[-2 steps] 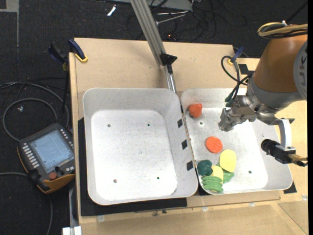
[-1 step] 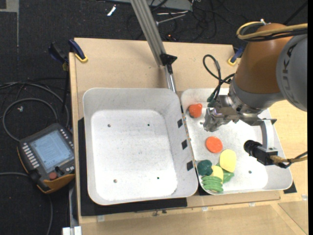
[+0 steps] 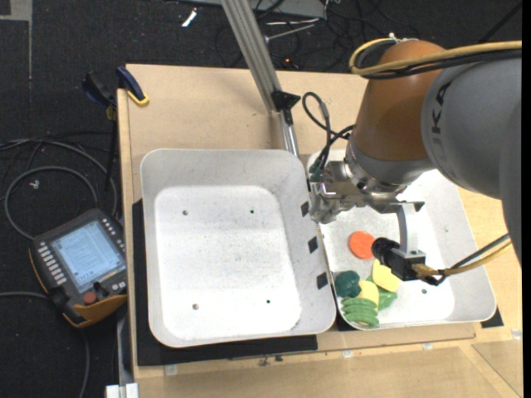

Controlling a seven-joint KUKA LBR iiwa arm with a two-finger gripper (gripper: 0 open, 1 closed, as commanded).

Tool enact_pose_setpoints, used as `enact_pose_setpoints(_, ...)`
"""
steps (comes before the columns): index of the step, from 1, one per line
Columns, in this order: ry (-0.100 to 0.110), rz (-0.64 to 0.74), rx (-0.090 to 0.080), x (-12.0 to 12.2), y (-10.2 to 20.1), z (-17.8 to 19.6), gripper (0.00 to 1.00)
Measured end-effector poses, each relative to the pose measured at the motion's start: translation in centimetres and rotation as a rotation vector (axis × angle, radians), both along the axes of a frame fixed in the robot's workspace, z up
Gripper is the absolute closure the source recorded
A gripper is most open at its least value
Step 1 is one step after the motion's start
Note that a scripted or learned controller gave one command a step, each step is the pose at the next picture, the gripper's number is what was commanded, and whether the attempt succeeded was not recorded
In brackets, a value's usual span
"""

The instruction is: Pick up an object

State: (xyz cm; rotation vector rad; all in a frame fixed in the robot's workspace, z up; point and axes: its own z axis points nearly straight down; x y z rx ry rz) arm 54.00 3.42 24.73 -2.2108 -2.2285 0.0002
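A tan counter (image 3: pixel 207 106) carries two white bins. The grey-and-orange arm (image 3: pixel 452 114) reaches in from the right of the frame over the right bin (image 3: pixel 455 222); the left bin (image 3: pixel 224 255) sits centre-left. The end effector (image 3: pixel 328 202) hangs at the right bin's upper left corner. Whether it is released or clenched cannot be told. Low in that bin cluster an orange disc (image 3: pixel 360 243), a yellow piece (image 3: pixel 385 277), a dark green piece (image 3: pixel 347 285) and a pale green piece (image 3: pixel 361 309). This looks like the approach step; next it should centre over one item, likely the nearby disc, and descend.
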Motion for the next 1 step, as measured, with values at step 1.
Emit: enact_pose_setpoints(1,0.002,0.000,0.000,-0.28,5.47,-1.46,1.00)
